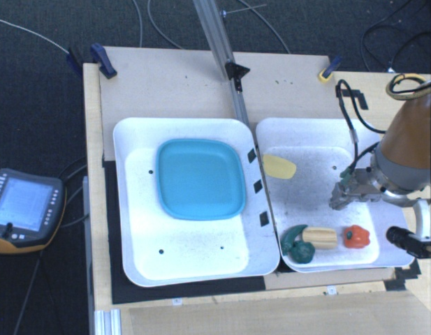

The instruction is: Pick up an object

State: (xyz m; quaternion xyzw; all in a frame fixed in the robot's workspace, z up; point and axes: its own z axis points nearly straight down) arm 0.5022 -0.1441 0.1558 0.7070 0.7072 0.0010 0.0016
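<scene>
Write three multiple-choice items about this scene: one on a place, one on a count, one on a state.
1. Where does the blue plate lie?
A. left bin
B. right bin
C. on the bench

2. How many objects lie in the right bin?
A. two
B. four
C. six

3. The gripper is
A. above the right bin
B. above the left bin
C. off the bench

Answers: 1 A, the left bin bears it. 2 B, yellow piece, green object, tan block, red object. 3 A, it hangs over the speckled floor there.
</scene>
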